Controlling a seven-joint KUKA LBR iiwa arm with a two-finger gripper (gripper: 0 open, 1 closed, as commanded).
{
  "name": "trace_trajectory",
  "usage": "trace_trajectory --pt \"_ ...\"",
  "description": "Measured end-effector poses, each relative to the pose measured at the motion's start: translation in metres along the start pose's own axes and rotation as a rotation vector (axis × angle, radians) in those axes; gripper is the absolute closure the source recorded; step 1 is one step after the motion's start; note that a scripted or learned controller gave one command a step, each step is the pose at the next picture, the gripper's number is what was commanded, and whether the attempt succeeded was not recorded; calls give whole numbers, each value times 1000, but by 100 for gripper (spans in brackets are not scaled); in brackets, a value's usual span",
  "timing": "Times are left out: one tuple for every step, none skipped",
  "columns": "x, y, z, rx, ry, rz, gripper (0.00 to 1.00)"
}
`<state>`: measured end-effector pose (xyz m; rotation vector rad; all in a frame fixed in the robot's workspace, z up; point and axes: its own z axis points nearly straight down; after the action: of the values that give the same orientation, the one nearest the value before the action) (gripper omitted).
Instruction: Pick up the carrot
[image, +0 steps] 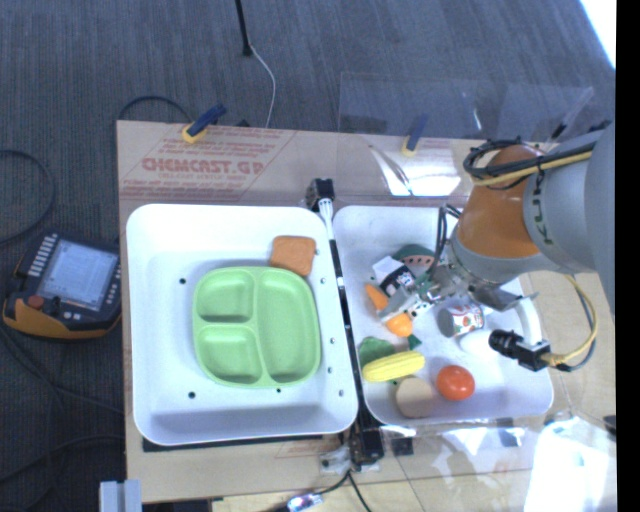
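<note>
The carrot is a small orange piece in the left half of the right bin. A second bit of orange shows just up and left of it; whether the two are one object is unclear, because the gripper crosses between them. My gripper hangs low over this spot, directly above and touching or nearly touching the orange pieces. The grey arm with its orange band reaches in from the right.
Crowded around the carrot in the right bin are a green leafy piece, a yellow corn-like item, a beige lump, a red tomato, a small can and a dark green item. The left bin holds a green divided plate and an orange-brown slice.
</note>
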<state>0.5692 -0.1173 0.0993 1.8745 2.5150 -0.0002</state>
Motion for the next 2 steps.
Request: trace_trajectory --pt "12 -11 5 -24 -13 149 0" --pt "11 -11 -5 -23 -14 148 100"
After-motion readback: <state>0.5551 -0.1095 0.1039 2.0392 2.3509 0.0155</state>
